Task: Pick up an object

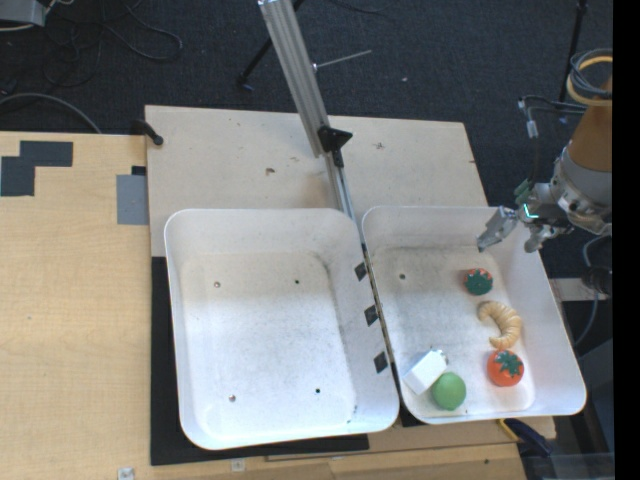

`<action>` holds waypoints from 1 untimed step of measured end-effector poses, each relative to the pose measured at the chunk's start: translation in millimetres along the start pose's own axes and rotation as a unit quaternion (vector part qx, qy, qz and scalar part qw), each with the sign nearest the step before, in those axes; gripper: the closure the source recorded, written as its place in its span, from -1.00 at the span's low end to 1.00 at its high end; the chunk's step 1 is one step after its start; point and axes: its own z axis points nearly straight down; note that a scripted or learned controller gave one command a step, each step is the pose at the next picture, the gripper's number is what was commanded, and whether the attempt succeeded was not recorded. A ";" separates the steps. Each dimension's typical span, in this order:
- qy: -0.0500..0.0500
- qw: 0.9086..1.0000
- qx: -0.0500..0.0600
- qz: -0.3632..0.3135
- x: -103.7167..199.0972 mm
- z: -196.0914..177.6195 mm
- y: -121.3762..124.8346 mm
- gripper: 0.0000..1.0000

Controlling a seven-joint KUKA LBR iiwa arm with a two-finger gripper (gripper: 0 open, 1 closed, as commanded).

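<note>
The right bin (pixel 420 268) holds several small objects along its right side: a dark green ball with a red spot (pixel 479 282), a tan croissant-shaped piece (pixel 502 321), a red tomato with a green stem (pixel 506 367), a white block (pixel 426 369) and a green ball (pixel 449 391). My gripper (pixel 513 231) hangs over the bin's upper right corner, above and to the right of the dark green ball. Its two fingers stand apart with nothing between them.
The left bin (pixel 260 318) lies beside the right one, with black clips along the shared rim. A slanted aluminium rail (pixel 300 78) rises from the back of the bench. Wooden tabletop extends to the left.
</note>
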 end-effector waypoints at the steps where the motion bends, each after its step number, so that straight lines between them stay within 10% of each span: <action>1: -0.001 1.000 -0.002 -0.002 0.3 -2.7 1.1 -1.00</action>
